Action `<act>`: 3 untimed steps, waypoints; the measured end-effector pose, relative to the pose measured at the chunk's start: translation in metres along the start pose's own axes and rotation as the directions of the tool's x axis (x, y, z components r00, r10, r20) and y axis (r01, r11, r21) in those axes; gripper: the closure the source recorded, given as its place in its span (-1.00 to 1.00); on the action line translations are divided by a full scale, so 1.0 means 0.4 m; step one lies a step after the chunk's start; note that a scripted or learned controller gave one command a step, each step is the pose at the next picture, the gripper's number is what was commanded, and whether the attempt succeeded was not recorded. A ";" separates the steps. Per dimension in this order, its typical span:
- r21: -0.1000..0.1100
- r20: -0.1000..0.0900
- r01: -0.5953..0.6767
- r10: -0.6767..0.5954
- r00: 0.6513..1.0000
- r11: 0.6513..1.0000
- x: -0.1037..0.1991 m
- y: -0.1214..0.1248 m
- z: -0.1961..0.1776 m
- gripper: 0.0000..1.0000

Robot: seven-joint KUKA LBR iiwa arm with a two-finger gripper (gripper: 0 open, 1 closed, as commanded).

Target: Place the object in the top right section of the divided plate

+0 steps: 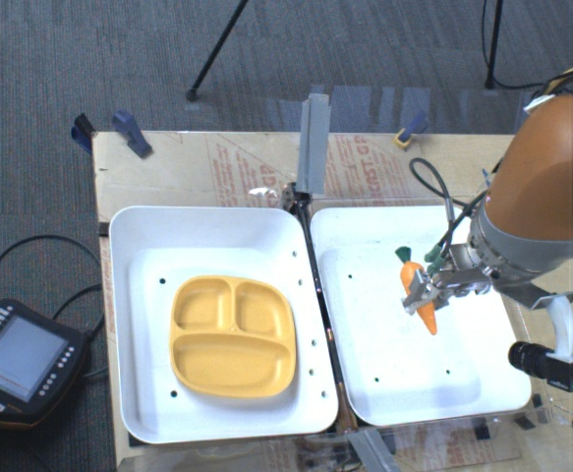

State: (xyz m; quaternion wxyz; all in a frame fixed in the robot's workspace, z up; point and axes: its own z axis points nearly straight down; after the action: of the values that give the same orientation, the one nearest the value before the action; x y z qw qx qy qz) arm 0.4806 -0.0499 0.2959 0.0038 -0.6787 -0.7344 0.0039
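Orange carrot (417,290), clamped in the hand (426,295), points tip down-right, green top up-left.

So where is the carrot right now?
The carrot is in the right bin, toward its right side, between the fingers of the gripper. The yellow divided plate sits apart from it in the left bin.

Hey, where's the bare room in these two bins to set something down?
Left bin: only the white margin around the yellow divided plate. Right bin: its left half and front floor are bare; it's crowded around the gripper and toy carrot.
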 end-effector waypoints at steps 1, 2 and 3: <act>-0.010 0.005 0.320 -0.320 0.947 0.947 -0.149 -0.024 -0.283 1.00; -0.007 0.004 0.298 -0.298 0.955 0.955 -0.275 -0.034 -0.349 1.00; -0.006 0.002 0.450 -0.450 0.893 0.893 -0.407 -0.033 -0.347 1.00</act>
State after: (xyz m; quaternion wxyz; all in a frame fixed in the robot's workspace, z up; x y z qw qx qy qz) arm 0.4815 -0.2132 0.4346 0.0020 -0.4903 -0.8716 0.0010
